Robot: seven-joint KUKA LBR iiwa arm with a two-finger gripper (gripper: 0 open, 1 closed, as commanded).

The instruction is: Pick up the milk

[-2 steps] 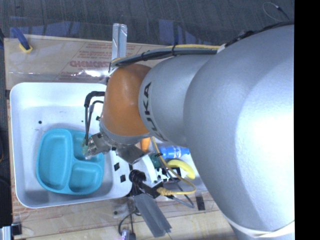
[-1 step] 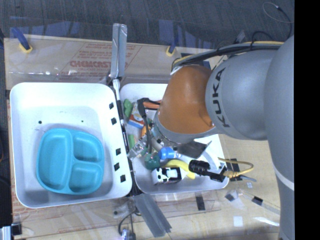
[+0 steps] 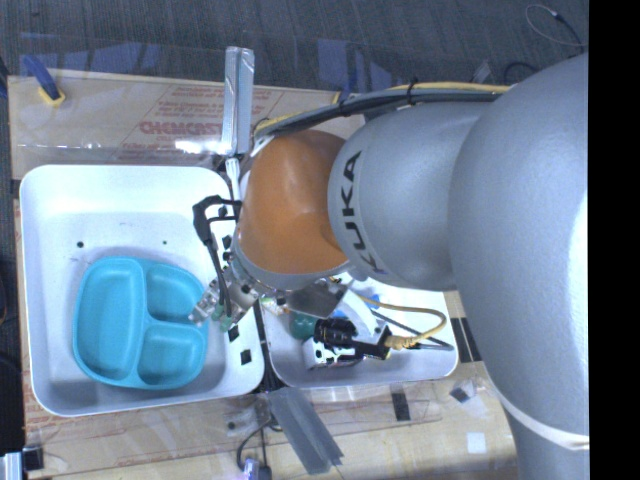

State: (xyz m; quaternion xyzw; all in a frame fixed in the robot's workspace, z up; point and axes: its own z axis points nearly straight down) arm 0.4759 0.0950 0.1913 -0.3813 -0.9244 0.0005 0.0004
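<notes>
My gripper point(image 3: 214, 308) hangs low over the right side of the left bin point(image 3: 60, 198), right at the edge of a blue divided tray point(image 3: 135, 320). The arm's orange band and grey body cover most of the right bin point(image 3: 440, 368). Below the arm, a white patch with blue marks point(image 3: 367, 296) peeks out in the right bin; it may be the milk, but I cannot tell. Most of it is hidden.
A small green object point(image 3: 300, 323) lies in the right bin near the wall between the bins. The blue tray fills the front half of the left bin. A grey upright post point(image 3: 238, 98) stands behind the bins.
</notes>
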